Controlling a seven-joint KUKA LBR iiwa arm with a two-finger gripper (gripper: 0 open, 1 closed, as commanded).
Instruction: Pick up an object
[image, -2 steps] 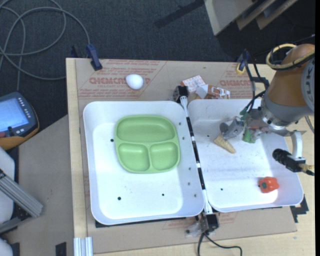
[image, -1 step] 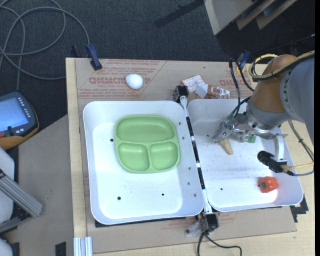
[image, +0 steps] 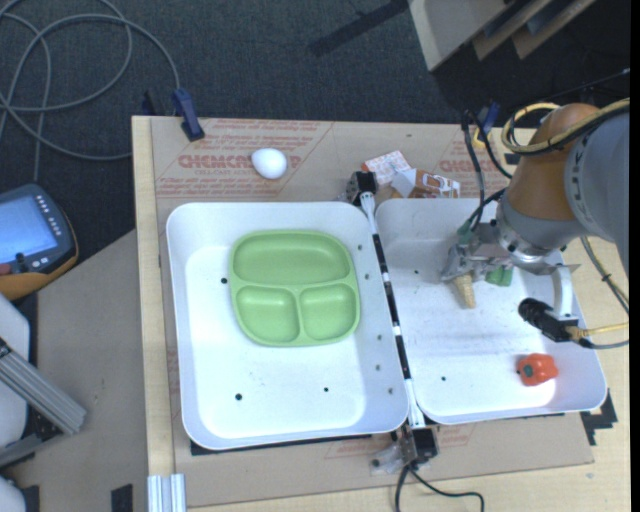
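Note:
My gripper (image: 468, 268) is low over the back half of the right bin (image: 480, 395), under the grey arm with its orange band. A small tan object (image: 465, 293) lies on the bin floor right at the gripper's tip, touching or nearly touching it. Whether it is held cannot be told. A small green piece (image: 498, 274) shows just right of the gripper. A red-orange object (image: 537, 369) rests near the bin's front right corner, well apart from the gripper.
The left bin (image: 210, 390) holds a green divided plate (image: 296, 286). On the bench behind the bins are a white egg-shaped object (image: 268, 162) and crumpled wrappers (image: 402, 176). A blue clamp (image: 187, 113) grips the bench's back left edge.

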